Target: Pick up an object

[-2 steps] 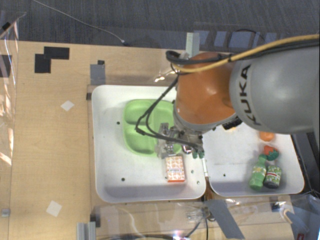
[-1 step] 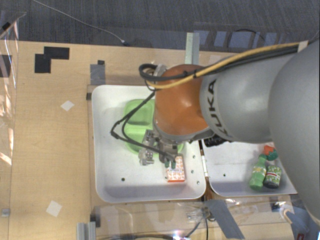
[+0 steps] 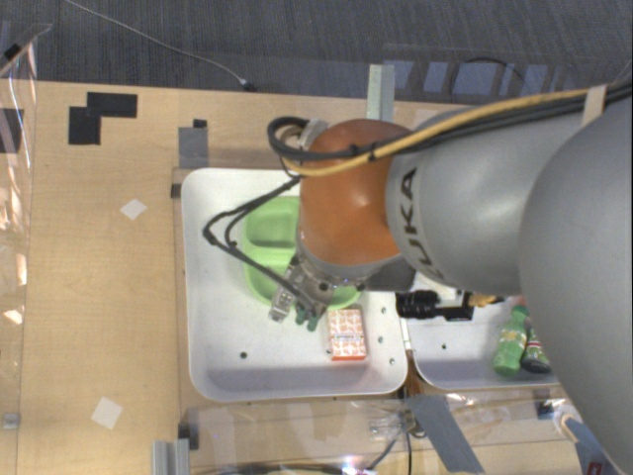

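**Gripper low in left bin, beside green bowl – jaw state unclear**

Gripper (image 3: 297, 308): sits low over the left shallow white plastic bin (image 3: 213, 295), at the near rim of a light-green plastic bowl (image 3: 267, 237). Finger tips are small and dark-tipped; cannot tell whether they are spread or pressed together, and nothing is visibly pinched between them. Contact w/ the bowl rim cannot be confirmed; they overlap in this view.

Arm: grey KUKA arm w/ orange band (image 3: 346, 206) reaches in from the right and covers the bowl's right part and the top of the right bin. Black cable (image 3: 232, 221) loops off the wrist over the left bin; yellow hose (image 3: 475, 117) runs along the arm.

Objects: 1 small flat red-and-white patterned box (image 3: 346, 333) lies on the left bin floor, just right of the gripper, near the bin's front edge. 1 green plastic bottle (image 3: 511, 344) lies in the right shallow white bin (image 3: 445, 369), beside a darker item partly hidden by the arm.

Room: left and front-left floor of the left bin is bare white; open approx. from bowl to bin wall.

Surface: light wood bench (image 3: 89, 295) w/ black tape marks at far left; dark carpet (image 3: 297, 18) beyond.
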Robot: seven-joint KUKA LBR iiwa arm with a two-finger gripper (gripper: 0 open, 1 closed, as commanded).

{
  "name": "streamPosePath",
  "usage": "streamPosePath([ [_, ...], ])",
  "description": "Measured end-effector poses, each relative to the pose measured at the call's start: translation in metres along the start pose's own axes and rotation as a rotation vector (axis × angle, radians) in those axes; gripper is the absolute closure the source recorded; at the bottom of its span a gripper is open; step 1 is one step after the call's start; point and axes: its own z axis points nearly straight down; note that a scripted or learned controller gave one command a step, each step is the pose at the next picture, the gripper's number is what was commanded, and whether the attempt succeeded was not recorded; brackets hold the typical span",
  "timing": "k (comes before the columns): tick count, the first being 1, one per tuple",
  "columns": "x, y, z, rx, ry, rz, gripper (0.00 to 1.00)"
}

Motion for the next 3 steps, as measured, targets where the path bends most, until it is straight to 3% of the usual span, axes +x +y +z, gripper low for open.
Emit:
streamPosePath([
  [1,0.003,0.035,0.016,0.004,0.002,0.506,1.0],
  [2,0.002,0.036,0.005,0.001,-0.001,0.501,1.0],
  [3,0.009,0.017,0.02,0.006,0.001,0.744,1.0],
])
